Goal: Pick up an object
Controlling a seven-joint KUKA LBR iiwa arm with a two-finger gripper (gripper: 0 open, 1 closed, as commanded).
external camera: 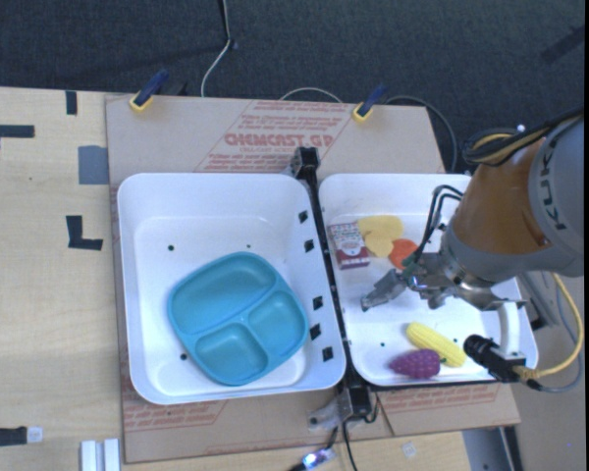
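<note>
Right bin (368,369), with loose objects; any one may serve as the pick. A corn cob (435,342) lies near the bin's front wall, its long axis running from upper left to lower right, touching or nearly touching a purple grape bunch (415,364) on its lower-left side. The gripper (393,289) hangs above and to the left of the cob, apart from it, fingers spread and holding nothing. Judged from this, the cob lies down and to the right of the fingertips. Behind the gripper, toward the bin's far side, sit a yellow piece (380,232), an orange piece (402,253) and a small red-and-white packet (348,244). The left bin (137,214) holds a blue tray (238,316), well apart from the gripper.
</note>
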